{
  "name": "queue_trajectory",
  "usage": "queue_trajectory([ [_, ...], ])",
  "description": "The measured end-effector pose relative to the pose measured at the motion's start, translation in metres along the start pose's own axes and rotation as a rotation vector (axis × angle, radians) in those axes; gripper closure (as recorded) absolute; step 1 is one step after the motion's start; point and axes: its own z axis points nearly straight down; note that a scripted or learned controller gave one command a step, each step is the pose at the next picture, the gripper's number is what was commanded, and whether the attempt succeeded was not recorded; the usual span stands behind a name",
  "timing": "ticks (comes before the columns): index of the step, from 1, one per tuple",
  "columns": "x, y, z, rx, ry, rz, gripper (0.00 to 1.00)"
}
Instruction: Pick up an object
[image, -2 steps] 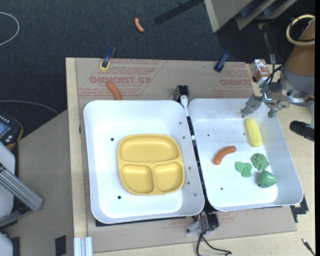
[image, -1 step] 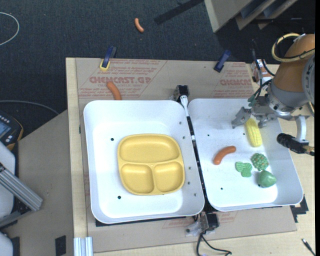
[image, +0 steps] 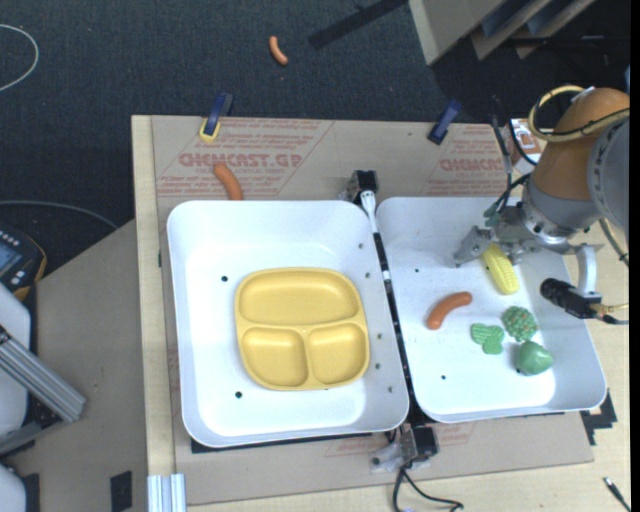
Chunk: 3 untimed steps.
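- Our gripper (image: 487, 243) hangs over the toy corn (image: 501, 270); we cannot tell if it is holding anything.
- The corn looks light, hard and bumpy; we would pinch its middle.

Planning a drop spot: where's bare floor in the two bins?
Left bin: a bare band all around the yellow tray, widest along the far edge. Right bin: bare near-left corner below the sausage, and far-left corner. Crowded at right: gripper, corn, and the green pieces.
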Motion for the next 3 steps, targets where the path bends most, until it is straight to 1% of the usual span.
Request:
queue_trajectory([
  [1, 0.000, 0.002, -0.014, -0.007, -0.002, 0.000, 1.00],
  [2, 0.000, 0.010, -0.060, -0.013, -0.004, 0.000, 1.00],
  [3, 0.002, 0.006, -0.124, -0.014, -0.005, 0.000, 1.00],
])
